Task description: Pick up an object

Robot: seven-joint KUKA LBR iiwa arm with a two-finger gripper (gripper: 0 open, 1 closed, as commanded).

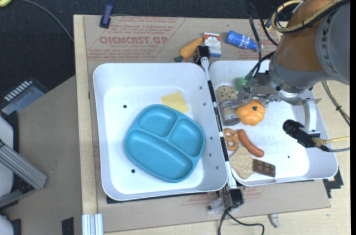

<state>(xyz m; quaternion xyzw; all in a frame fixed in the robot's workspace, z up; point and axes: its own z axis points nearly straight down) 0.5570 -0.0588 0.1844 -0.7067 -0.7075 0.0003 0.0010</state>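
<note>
Overhead slanted view of a tabletop (83, 117) bearing two shallow white plastic bins side by side. A grey robot arm with an orange band reaches in from the right, and its hand (246, 96) hangs low over the back of the right-hand bin (311, 170). Just in front of the hand, touching it or nearly so, sits a small orange toy pumpkin with a green stem (251, 113). It looks like the likeliest target, but it rests on the bin floor. Nothing can be seen gripped or lifted, so the pick appears not yet made: closing on an object and raising it are both left to do. Whether the hand is spread or pressed together cannot be told, because the wrist and cables cover it from above. Elsewhere in this bin lie a round speckled biscuit (225, 93), a brown pretzel (231, 139), a reddish sausage (250, 142), a dark chocolate bar (263, 167) and a pale round cracker (240, 164). A greyish item beside the pumpkin is too unclear to name. The left-hand bin (111, 89) holds a blue divided plastic plate (164, 142) and a flat yellow cheese slice (176, 101). Small toys lie on the tabletop behind the bins, too small to identify surely.
</note>
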